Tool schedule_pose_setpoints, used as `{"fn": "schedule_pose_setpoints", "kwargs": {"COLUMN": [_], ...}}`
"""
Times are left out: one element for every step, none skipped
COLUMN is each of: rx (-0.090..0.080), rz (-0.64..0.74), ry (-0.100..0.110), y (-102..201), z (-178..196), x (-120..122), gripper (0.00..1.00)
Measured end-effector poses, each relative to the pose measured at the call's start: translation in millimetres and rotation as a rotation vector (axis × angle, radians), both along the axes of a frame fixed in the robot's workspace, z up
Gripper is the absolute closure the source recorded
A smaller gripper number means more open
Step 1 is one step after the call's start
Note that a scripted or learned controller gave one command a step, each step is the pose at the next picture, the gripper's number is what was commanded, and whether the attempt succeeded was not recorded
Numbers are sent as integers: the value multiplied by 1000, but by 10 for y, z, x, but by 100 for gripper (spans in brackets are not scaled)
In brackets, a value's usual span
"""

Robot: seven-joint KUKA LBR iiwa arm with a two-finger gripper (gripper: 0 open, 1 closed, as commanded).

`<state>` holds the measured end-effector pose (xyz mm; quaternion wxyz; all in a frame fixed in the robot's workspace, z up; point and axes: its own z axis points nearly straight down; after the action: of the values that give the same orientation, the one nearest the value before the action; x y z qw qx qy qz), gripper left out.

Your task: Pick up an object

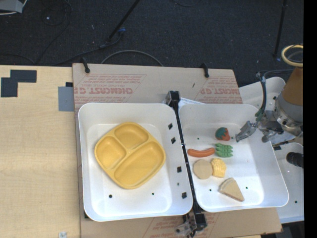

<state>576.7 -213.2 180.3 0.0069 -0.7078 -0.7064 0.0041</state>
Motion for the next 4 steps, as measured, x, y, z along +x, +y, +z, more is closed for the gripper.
{"fn": "schedule_pose_setpoints", "kwargs": {"rx": [-3, -1, -3, -2], "rz": [3, 3, 2, 3], "ry": [-13, -8, -15, -25], "y": [2, 46, 43, 50], "z": [78, -558, -900, -750], "x": [34, 50, 65, 99], "gripper": [0, 0, 0, 100]}}
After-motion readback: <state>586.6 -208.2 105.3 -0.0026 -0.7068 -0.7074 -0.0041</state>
